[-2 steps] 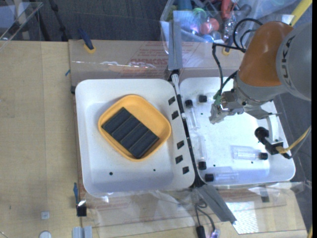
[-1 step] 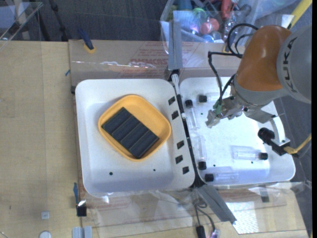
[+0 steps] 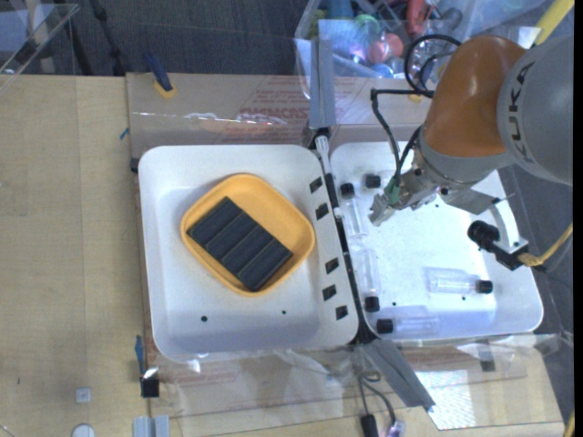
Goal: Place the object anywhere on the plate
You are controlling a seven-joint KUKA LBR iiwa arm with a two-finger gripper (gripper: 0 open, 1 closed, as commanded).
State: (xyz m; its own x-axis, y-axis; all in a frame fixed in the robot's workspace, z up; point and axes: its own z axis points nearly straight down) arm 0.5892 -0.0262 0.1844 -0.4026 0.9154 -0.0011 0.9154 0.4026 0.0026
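A yellow square plate (image 3: 286, 215) lies tilted like a diamond in the left bin (image 3: 166, 271). A dark grey ribbed slab (image 3: 240, 238) lies flat on the plate, covering most of its middle. My gripper (image 3: 381, 209) hangs over the upper left part of the right bin (image 3: 516, 309), pointing down and to the left, well apart from the plate. Nothing shows at its tips. A clear plastic vial (image 3: 450, 282) with a black cap lies on the floor of the right bin, below and to the right of the gripper.
Black clips (image 3: 324, 238) line the divider between the two bins. A clear tub of colourful toys (image 3: 392, 12) stands behind the bins. Taped plastic sheet covers the bench at the back, and bare wooden table stretches to the left.
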